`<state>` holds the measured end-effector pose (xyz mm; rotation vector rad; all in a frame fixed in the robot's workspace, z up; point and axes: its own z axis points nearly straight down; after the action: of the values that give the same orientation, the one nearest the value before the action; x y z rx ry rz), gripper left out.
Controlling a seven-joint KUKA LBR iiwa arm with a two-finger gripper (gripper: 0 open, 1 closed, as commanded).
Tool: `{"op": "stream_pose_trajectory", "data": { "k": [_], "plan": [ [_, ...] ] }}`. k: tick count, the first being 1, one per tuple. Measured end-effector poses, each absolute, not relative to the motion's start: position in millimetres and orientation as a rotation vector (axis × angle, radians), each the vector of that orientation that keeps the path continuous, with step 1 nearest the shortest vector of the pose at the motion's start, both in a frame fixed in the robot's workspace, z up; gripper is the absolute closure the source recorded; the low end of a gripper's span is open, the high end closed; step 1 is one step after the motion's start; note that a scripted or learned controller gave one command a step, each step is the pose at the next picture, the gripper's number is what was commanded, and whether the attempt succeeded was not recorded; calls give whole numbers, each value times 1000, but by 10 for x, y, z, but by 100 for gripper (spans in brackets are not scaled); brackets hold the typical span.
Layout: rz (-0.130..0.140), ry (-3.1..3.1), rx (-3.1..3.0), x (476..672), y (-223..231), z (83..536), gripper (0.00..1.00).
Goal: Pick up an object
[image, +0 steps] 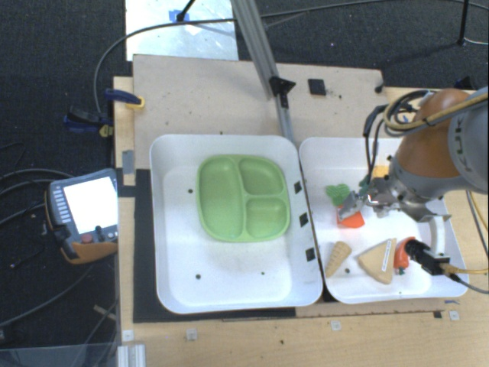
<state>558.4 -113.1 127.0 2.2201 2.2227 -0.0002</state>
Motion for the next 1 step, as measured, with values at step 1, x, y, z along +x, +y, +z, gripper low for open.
{"op": "stream_pose_trajectory", "data": {
  "k": [1],
  "plan": [
    [3, 2222, 2218, 5595, -1132, 1393, 100]
  ]
}}
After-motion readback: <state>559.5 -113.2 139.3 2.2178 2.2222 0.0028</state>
